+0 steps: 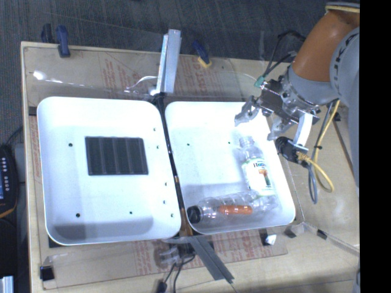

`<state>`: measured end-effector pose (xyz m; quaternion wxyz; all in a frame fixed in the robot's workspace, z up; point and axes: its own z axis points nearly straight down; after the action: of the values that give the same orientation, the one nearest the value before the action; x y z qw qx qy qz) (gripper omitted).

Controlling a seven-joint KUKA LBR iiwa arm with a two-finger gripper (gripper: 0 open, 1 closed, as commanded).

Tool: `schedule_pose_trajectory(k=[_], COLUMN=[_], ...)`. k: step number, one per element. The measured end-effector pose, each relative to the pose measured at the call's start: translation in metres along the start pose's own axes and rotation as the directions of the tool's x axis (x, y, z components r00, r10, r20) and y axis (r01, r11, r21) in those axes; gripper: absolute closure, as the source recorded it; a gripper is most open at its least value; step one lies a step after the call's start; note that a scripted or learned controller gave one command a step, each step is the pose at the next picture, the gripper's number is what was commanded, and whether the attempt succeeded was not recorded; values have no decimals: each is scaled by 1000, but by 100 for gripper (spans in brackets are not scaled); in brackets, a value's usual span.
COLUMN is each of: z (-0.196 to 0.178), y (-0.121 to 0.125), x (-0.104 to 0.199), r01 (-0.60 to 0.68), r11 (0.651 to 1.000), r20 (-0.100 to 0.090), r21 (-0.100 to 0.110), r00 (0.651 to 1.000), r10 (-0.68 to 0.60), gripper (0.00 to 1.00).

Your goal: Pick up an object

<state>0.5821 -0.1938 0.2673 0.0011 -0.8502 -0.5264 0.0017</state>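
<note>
Two clear plastic bottles lie in the right bin (201, 121). One with a white cap and a white label (256, 168) lies along the bin's right wall. The other (231, 209), with a black cap and an orange label, lies across the near wall. A black ribbed rectangular pad (116, 155) lies flat in the left bin (61, 212). My gripper (260, 122) hangs over the right bin's far right corner, just beyond the white-capped bottle's cap. Its fingers are open with nothing between them.
A grey upright bar (170, 60) stands behind the seam between the bins. Blue clamps (62, 40) sit on the bench's far edge. A yellow cable (322, 163) hangs from the wrist past the right bin's right wall.
</note>
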Motion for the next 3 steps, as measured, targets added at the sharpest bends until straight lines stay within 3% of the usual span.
schedule_pose_trajectory(k=[1,2,3], z=[21,38,42], y=[-1,32,36], x=[-4,7,3], r01=[330,423,388], r11=[944,906,922], r20=[0,1,2], r21=[0,-2,-5], r00=[944,906,922], r10=[-330,-423,-388], gripper=[0,0,0])
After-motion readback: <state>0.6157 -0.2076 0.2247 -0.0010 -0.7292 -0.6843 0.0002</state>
